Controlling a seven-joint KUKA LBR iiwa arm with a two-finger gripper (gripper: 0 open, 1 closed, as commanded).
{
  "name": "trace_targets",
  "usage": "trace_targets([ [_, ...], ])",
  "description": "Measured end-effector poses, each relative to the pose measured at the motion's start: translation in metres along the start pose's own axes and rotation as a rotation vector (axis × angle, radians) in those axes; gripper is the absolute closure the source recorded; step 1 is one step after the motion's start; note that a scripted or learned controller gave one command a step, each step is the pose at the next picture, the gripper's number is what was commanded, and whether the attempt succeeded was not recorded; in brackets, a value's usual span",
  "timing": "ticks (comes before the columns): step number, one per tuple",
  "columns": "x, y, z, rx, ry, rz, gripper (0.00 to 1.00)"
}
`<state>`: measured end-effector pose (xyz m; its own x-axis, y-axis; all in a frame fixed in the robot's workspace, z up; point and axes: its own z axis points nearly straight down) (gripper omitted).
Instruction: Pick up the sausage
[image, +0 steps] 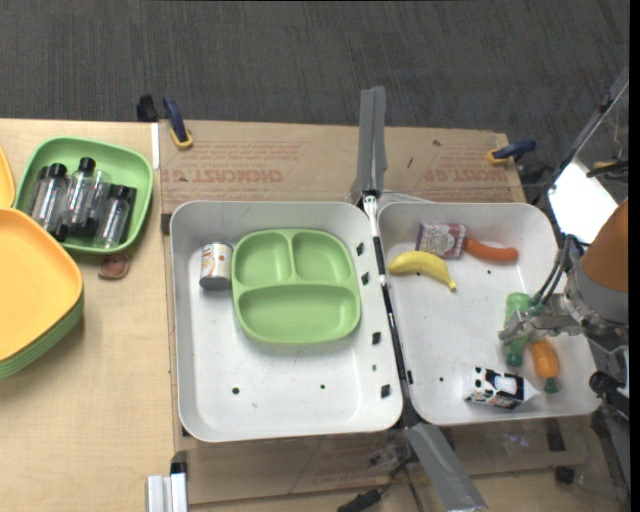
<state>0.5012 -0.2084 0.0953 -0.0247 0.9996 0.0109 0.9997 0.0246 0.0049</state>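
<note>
1. The sausage (491, 250) lies in the right bin (440, 395), close to its far edge and toward the far right corner. It is a reddish-orange stick lying on the bin floor.
2. Its long axis runs roughly along the far edge, left to right, dipping slightly toward the near side at its right end. Its left end touches or sits just beside a small pink packet (440, 240); a banana (423, 266) lies just left of that.
3. The gripper (525, 330) hangs low by the bin's right edge, near the near right corner, among a green item (517, 306) and a small orange carrot-like piece (545, 358). Whether it is released or clenched cannot be told from here, and nothing is clearly held.
4. So the sausage lies away from the gripper toward the far edge, well apart, slightly left.
5. My judgement: the arm needs to lift clear, travel toward the far edge, and close across the sausage's short width, at its free right half.
</note>
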Motion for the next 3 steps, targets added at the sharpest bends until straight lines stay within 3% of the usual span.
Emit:
trace_targets([
  [1,-0.003,-0.017,0.0,-0.004,0.001,-0.146,1.0],
  [2,0.016,0.022,-0.109,0.007,-0.012,0.079,1.0],
  [3,0.002,0.0,-0.014,0.005,-0.013,0.399,1.0],
])
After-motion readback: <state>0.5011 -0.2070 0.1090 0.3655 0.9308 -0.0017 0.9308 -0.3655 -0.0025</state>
